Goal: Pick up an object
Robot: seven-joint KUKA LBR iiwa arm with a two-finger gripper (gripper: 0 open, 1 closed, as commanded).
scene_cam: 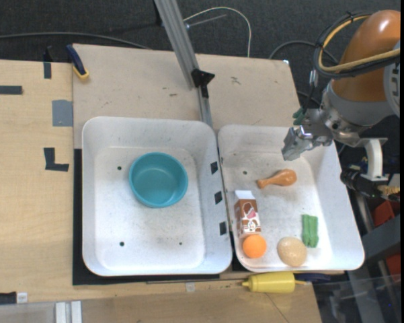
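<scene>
- Nearest the camera, a yellow bottle (271, 282) lies on its side on the bench, just outside the front rim of the right bin (336, 247).
- Left bin (101, 180): a teal bowl (158, 179) sits upright a little left of its middle, well apart from everything else.
- Between the bins runs their shared rim, and a grey metal bar (177, 32) slants down from the top edge to the far end of that rim.
- Right bin, left side: a brown carton (247, 215) lies flat, with an orange ball (254, 246) touching its near end.
- Right bin, middle: a toy drumstick (277, 179) lies on its side toward the far half; a pale egg-shaped object (292, 251) rests near the front rim.
- Right bin, right side: a green object (310, 230) lies just beside the egg shape.
- Gripper (294, 147): it hangs over the far part of the right bin, above and apart from the drumstick; nothing is seen in it, and whether it is spread or pressed together cannot be told.
</scene>
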